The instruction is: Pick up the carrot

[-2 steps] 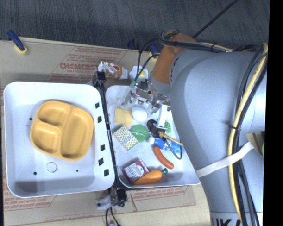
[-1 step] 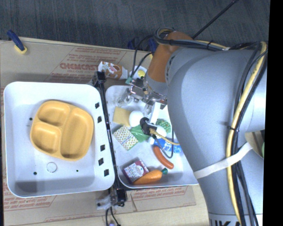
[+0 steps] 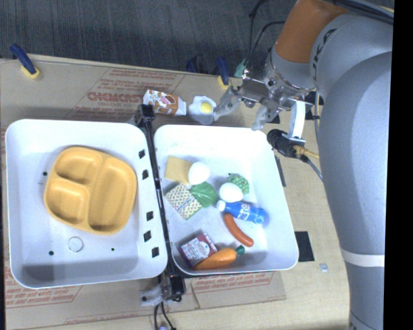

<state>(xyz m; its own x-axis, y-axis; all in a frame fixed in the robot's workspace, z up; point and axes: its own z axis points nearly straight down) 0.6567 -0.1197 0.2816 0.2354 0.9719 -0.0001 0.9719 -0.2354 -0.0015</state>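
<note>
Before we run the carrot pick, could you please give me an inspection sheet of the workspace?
Surface: cardboard-covered bench with left bin and right bin.
Job's things: carrot at right bin's near wall, beside maroon packet.
Clutter: sausage, bottle, two eggs, cheese, checkered packet, greens in right bin; plate in left bin; carton, fried egg on bench.
Grippers: tool open, empty, by right bin's far rim.
Cables: black cables behind arm; one at bench front.
Surroundings: blue clamps on bench's far edge; dark floor.

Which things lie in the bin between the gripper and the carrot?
In the camera view, a white egg, a blue bottle and a red sausage lie before the carrot.
</note>
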